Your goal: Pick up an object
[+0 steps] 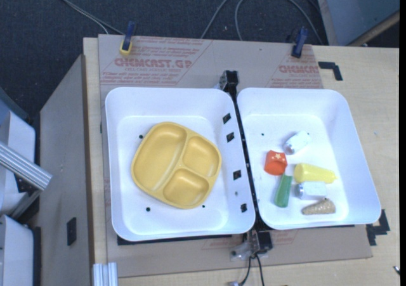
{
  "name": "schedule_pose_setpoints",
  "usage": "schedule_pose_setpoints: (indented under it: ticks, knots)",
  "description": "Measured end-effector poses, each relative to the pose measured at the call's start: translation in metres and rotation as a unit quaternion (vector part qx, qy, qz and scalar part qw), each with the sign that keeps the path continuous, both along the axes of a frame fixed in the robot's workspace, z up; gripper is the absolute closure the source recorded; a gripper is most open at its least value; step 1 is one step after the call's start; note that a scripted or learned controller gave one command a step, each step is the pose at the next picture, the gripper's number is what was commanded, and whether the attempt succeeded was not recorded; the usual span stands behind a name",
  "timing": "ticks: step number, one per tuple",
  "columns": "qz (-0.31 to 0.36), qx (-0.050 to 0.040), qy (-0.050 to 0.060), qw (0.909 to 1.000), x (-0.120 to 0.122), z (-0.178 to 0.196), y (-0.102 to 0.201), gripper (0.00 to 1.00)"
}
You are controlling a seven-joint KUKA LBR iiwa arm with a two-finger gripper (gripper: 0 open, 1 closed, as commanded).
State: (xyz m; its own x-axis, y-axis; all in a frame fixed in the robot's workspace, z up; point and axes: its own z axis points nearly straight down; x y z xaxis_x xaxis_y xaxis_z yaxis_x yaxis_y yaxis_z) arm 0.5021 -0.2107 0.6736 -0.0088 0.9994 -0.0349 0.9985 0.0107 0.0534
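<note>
The right bin [346, 120] holds several small objects. An orange-red block [275, 163] lies near its middle left. A green cylinder [283, 191] lies just below the block. A yellow piece [313, 173] rests to the right, with a white and grey piece [311, 189] beneath it and a tan cone-like piece [318, 207] near the bin's front. A white piece [297, 143] sits further back. In the left bin [120, 126] lies a yellow divided plate [176, 164].
The two bins meet at a black divider strip [236, 145]. They stand on a brown board [190, 56] held by blue clamps [129, 36] at the back. Cables run over the dark floor behind. A grey rail [22, 167] juts in at the left edge.
</note>
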Motion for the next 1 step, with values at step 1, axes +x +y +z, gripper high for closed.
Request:
schedule_pose_setpoints:
  ticks: [1]
  knots:
    - [0.000,-0.0015,-0.002,1.0000,0.0001,0.0115,0.0001,1.00]
